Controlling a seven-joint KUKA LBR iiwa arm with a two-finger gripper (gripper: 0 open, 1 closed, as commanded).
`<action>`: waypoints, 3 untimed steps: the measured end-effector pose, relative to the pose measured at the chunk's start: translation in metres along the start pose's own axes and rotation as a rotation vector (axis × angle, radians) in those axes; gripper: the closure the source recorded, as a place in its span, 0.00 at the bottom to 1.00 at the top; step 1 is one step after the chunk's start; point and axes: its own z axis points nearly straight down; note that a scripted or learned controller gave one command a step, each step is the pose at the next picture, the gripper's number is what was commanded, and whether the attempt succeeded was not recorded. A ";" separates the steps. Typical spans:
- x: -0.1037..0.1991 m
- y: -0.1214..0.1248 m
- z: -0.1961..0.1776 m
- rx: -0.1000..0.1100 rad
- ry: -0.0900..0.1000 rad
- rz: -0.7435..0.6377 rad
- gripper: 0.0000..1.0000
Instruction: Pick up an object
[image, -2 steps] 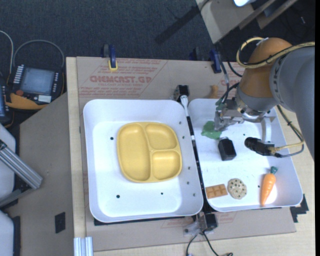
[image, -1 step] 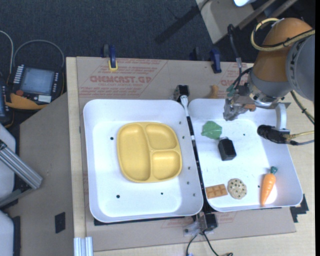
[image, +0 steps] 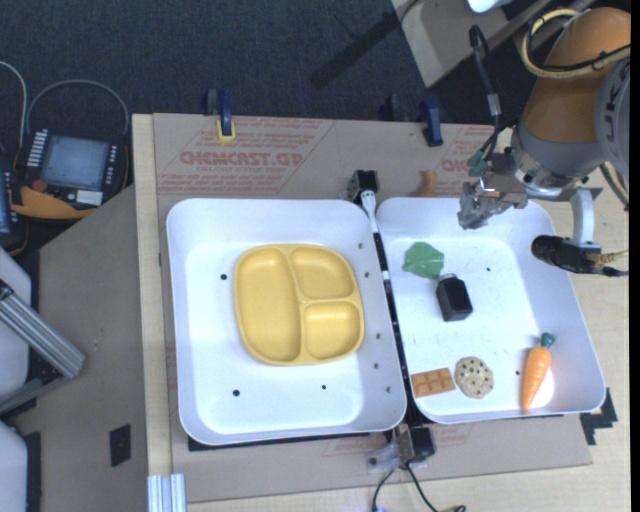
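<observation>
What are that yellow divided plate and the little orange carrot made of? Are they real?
The yellow three-compartment plate looks like moulded plastic: even colour, soft sheen, rounded ridges. The orange carrot with a green top seems a toy, probably plastic or rubber, as its surface is smooth and uniformly bright. Neither look settles the exact material.

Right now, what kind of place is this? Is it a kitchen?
Probably not a kitchen; it looks like a robot test bench or lab. A robot arm reaches over two white bins, the food is toys like a carrot and cookie, and clamps pin a cardboard sheet.
</observation>
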 end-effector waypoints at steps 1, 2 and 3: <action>0.000 0.002 -0.054 -0.001 0.000 0.000 1.00; 0.054 0.006 -0.056 0.003 0.002 -0.005 1.00; 0.106 0.008 -0.055 0.005 0.003 -0.005 1.00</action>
